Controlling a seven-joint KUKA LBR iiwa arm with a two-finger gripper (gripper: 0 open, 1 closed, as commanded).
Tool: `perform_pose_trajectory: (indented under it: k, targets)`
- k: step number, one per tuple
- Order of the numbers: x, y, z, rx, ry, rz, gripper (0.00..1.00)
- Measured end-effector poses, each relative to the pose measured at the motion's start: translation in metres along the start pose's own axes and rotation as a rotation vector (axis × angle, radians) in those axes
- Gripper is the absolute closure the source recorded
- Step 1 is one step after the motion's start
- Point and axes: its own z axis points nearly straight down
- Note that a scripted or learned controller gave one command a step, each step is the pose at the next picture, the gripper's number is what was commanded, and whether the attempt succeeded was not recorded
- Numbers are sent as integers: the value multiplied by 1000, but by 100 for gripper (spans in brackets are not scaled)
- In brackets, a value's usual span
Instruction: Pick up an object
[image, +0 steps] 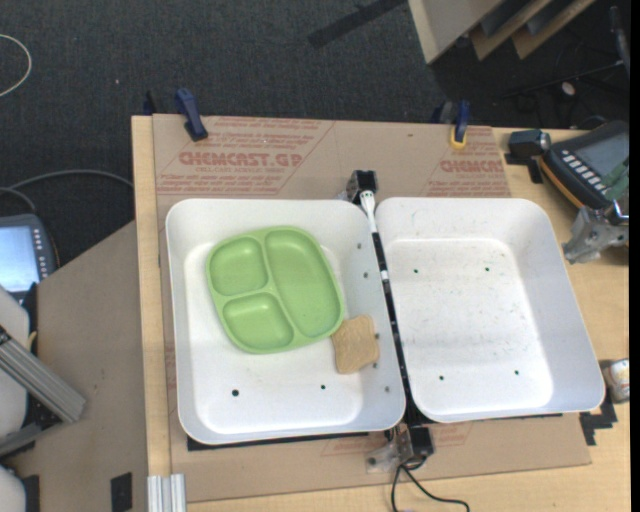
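Two shallow white plastic bins side by side on a brown cardboard-covered bench (300, 150).

Left bin (200, 400): holds a light green, rounded three-compartment plastic tray (275, 290), lying flat, approx. centre of bin, biased toward 12 o'clock. Just beside the tray's 5 o'clock corner sits a small tan, squarish sponge-like block (355, 344); it appears to touch or all but touch the tray edge. Cannot confirm contact. Block lies near the bin's 3 o'clock wall.

Right bin (560, 300): floor carries dark specks only, no pickable item seen.

Misc.: blue clamp (190, 113) at bench 11 o'clock edge, yellow-blue clamp (459, 124) at 1 o'clock edge. Black strip w/ clip (375, 255) runs along the seam between bins.

Gripper: state cannot be told from this view.

Task status: judged not started, or at least nothing achieved. Both candidate objs rest in the left bin, none lifted. All steps outstanding: approach, descend, close, lift. Assessment: tan block looks the easier target, being small and graspable across its sides; the tray is wide and flat, prob. poor fit for two fingers. Risk: block's closeness to the tray may crowd one finger.
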Motion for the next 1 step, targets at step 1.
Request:
perform_pose_trajectory:
  k: [1]
  targets:
    - [-53,26,-133,-30,-10,3,100]
